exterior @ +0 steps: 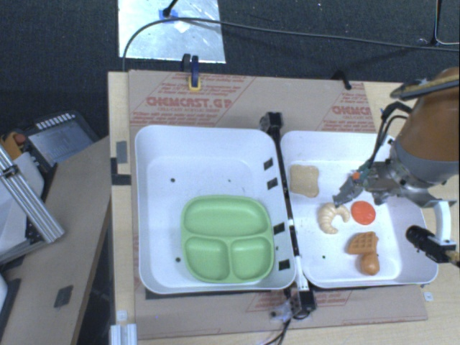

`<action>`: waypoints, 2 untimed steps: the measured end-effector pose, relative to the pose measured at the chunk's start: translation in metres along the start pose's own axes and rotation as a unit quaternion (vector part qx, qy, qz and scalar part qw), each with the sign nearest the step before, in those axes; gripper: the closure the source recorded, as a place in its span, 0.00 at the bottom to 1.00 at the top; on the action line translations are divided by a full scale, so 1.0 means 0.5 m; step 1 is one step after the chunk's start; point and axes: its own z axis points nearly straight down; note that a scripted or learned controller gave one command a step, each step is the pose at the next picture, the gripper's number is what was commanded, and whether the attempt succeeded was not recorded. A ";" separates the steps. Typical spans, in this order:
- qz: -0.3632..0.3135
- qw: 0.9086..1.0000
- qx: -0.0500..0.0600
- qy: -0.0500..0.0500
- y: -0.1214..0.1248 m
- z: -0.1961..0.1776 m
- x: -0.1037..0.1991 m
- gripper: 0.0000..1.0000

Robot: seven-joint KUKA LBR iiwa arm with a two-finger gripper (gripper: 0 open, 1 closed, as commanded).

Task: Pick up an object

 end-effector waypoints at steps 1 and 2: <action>-0.001 1.000 -0.006 -0.001 0.005 -0.011 0.000 0.00; 0.000 1.000 -0.004 -0.001 0.003 0.072 -0.003 0.00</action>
